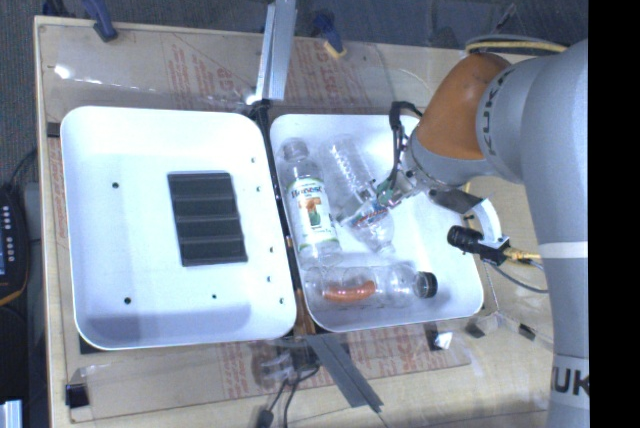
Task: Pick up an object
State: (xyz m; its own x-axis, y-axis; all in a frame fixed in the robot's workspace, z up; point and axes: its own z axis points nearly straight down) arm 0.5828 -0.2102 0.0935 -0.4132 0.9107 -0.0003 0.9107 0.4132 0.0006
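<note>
Bottle (312, 211) (white label) lies flat, cap toward the far rim.

I see even, bright overhead light. The white bins (160, 146) glare, nearly overexposed. Shadows are soft. Focus is mildly soft; clear bottles (365, 284) blur together.

We found three clear plastic bottles in the right bin (460, 301). The labelled bottle (311, 207), bearing a white label with green and orange print, lay lengthwise near the bin's left wall, its cap toward the far edge. The black-capped bottle (375, 284) lay crosswise along the near wall, with an orange-red patch showing at its left part. The crumpled bottle (362, 199) lay tilted between them, near the bin's middle, its outline hard to trace.
</note>
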